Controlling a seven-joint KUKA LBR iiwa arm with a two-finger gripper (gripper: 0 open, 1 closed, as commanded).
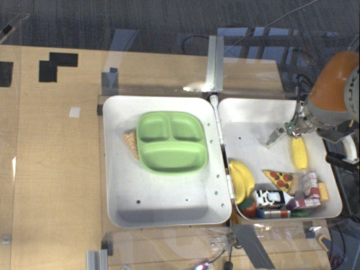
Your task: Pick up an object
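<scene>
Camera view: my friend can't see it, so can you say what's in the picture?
A grey robot arm's gripper hangs over the right bin, just above a toy corn cob, with a banana and pizza slice nearby. The left bin holds a green divided plate.

A grey robot arm (343, 103) with a rounded orange band (332, 83) above its wrist, seen above the right-hand bin (253, 120). Its slim metal gripper (286, 131) carries a small green spot at its base, and dark cables trail beside the band.
</scene>
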